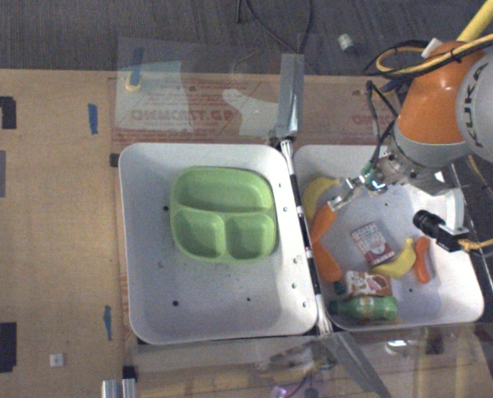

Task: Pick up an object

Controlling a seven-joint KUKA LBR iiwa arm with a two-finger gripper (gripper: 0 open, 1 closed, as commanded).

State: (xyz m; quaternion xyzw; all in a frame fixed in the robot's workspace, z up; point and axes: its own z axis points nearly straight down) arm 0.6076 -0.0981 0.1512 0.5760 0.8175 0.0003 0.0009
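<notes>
The left bin (pixel 147 305) has open floor around the green tray (pixel 224 214). In the right bin (pixel 466 301), a carrot (pixel 323 243), banana (pixel 398 261), small carton (pixel 371 240) and green bottle (pixel 365 308) crowd the near left, leaving bare floor near the right wall.

The arm (pixel 458 89) is cut off by the right edge of the view, so its upper links cannot be assessed. The gripper (pixel 354 187) is small and blurred; finger position cannot be determined. A yellow object (pixel 319 191) in the right bin (pixel 462 301) is partly covered by the gripper. Label print on the small carton (pixel 371 240) is too small to read. A green bottle (pixel 366 308) lies partly under a box (pixel 368 284).
</notes>
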